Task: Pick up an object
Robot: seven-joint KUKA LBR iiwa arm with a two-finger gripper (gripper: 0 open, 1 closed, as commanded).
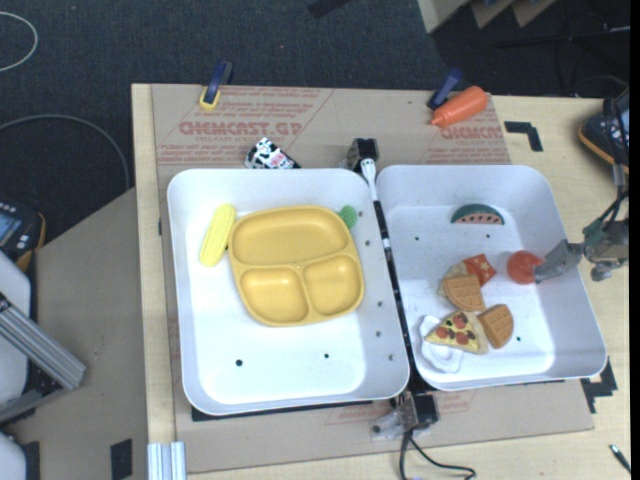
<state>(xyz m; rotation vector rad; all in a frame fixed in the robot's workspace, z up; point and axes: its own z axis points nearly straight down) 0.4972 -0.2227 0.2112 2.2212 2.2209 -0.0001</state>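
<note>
Nearest the front edge of the right bin [575,353] lies a pizza slice [452,332] on a scrap of white, with a wedge of toast [497,325] just beside it. Both look like hollow plastic toys — light, stiff, a little slick. They lie flat, so a grip from above would have to pinch across their thin edges.

Just behind them sits a round waffle-like piece [463,292] touching a small red block [480,268]. The two are crowded together, which I'd judge makes either awkward to take alone.

To their right is a red tomato [522,266], standing clear of the others. It looks the likeliest pick: small, rounded, rigid, light. Being smooth and round it could squirt out or roll, so I'd close across its widest part.

The gripper [556,262] is right beside that tomato, low over the bin. I cannot tell from here how its jaws stand, and nothing is visibly held.

Farther back a watermelon slice [476,214] rests alone near the bin's far wall — thin and flat.

Over in the left bin [200,358] sit a yellow divided plate [296,265] and a corn cob [216,235].
</note>
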